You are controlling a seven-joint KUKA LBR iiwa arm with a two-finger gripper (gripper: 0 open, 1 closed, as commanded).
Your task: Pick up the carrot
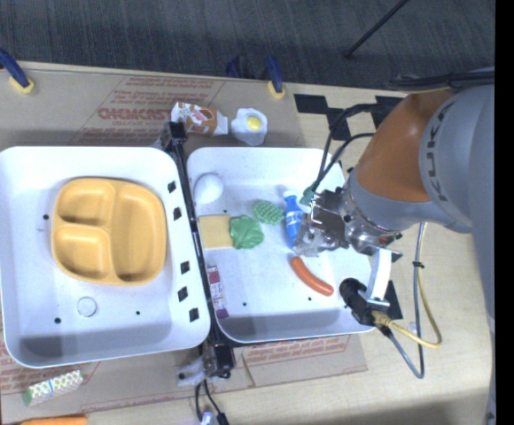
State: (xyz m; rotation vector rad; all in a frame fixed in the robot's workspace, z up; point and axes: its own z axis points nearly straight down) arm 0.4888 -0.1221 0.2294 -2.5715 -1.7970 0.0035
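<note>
Carrot [312,276] position: on the floor of the right bin [266,321], toward that bin's right wall, lying at a slant with one end pointing up-left and the other down-right. It lies free, and nothing grips it.

Gripper [314,237] position: just above the carrot's upper end, beside the blue bottle [292,219]. The finger state cannot be judged from this angle, since the wrist body covers the tips.

Hazards, judged from the present layout:

1. Wrong object. The blue bottle stands just left of the gripper, nearer to it than the middle of the carrot. A straight descent could close on the bottle, or knock it over onto the carrot.
2. End grasp. The gripper sits over the carrot's tip, not its middle. A pinch there could let the smooth, tapered body pivot or slip out on the lift.
3. Rolling. A finger landing on top of the carrot could push it toward the bin's right wall, out of reach of a clean grip.
4. Clutter. The green leafy pieces [246,232] lie left of the bottle, apart from the carrot; they pose little risk unless the bottle is shoved into them.
</note>
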